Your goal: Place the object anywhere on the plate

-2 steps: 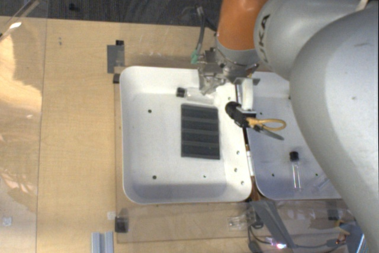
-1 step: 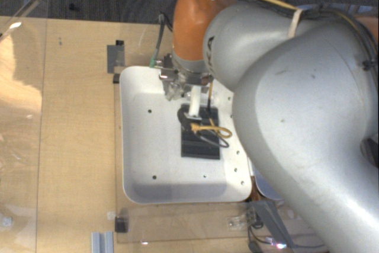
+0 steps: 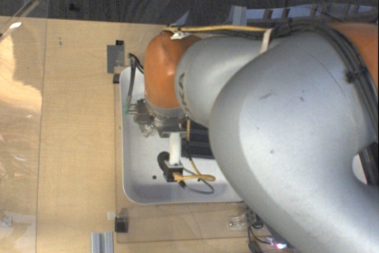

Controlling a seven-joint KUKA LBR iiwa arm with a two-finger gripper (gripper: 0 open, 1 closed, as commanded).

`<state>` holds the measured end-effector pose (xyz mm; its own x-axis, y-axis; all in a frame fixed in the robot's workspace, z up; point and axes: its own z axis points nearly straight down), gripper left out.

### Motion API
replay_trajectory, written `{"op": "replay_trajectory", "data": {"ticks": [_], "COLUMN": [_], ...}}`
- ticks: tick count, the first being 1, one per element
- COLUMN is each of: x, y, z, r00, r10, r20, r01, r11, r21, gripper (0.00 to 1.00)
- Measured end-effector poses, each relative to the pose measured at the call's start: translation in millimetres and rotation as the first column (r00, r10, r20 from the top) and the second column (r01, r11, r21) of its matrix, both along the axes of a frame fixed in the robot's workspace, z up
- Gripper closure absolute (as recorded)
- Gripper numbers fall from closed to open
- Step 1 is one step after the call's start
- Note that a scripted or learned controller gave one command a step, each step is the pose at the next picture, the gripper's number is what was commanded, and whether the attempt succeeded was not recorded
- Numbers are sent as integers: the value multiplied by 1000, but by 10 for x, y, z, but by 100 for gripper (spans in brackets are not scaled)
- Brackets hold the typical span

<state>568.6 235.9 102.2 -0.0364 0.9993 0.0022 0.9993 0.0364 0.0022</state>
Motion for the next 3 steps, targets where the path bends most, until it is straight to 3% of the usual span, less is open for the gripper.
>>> {"op": "replay_trajectory", "data": {"ticks": [1,2,3], "x": [-713,94,-742], "y": [-156,-202,-230], "z": [-84,389,-84], "r00": [974,742,741], "r10": [226,671,671], "r20": [23,5,23], "r01": [-226,-671,-671], "r11": [974,742,741], "r21": [4,-4,-12], "gripper": [100,100,100]}}
